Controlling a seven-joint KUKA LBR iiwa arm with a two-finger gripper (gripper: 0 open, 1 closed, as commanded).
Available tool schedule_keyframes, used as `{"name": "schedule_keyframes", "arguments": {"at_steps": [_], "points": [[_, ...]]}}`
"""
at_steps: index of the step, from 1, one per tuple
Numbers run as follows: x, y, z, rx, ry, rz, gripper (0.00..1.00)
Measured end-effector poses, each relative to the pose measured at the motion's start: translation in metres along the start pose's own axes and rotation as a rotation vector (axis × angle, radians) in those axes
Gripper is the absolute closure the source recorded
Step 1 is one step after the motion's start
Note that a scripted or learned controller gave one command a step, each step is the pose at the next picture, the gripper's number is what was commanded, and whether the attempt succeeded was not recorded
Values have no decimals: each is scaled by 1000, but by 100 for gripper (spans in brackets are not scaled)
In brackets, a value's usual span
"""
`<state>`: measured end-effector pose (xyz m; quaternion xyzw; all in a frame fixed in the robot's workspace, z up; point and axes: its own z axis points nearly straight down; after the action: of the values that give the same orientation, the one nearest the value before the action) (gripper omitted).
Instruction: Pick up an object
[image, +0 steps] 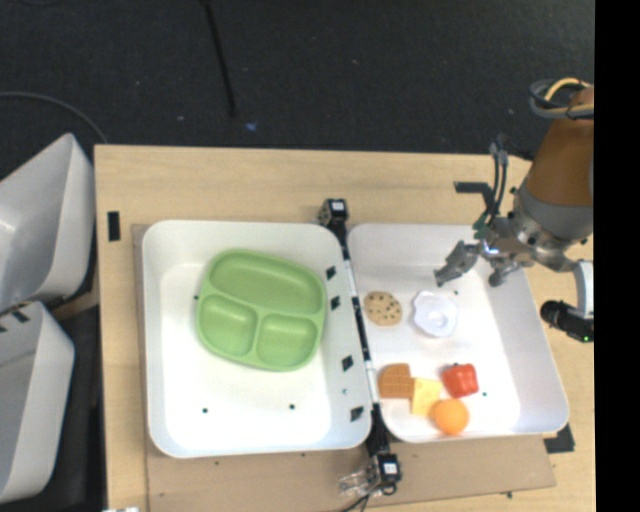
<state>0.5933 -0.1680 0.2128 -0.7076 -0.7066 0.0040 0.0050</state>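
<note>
The arm's two-finger hand hangs spread open and empty above the far part of the right shallow white bin, a stance suited to dropping onto a target. The nearest candidate, a small round white plastic cup, sits just below it, beside a speckled round cookie; the green sectioned plastic plate fills the left bin.

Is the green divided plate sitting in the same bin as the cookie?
No. The green divided plate lies in the left bin, while the cookie lies in the right bin.
</note>
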Motion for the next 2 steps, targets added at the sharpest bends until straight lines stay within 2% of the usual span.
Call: {"name": "schedule_keyframes", "arguments": {"at_steps": [1, 2], "points": [[1, 3, -9, -14, -2, -3, 0], [-1, 2, 55, -8, -2, -1, 0]]}}
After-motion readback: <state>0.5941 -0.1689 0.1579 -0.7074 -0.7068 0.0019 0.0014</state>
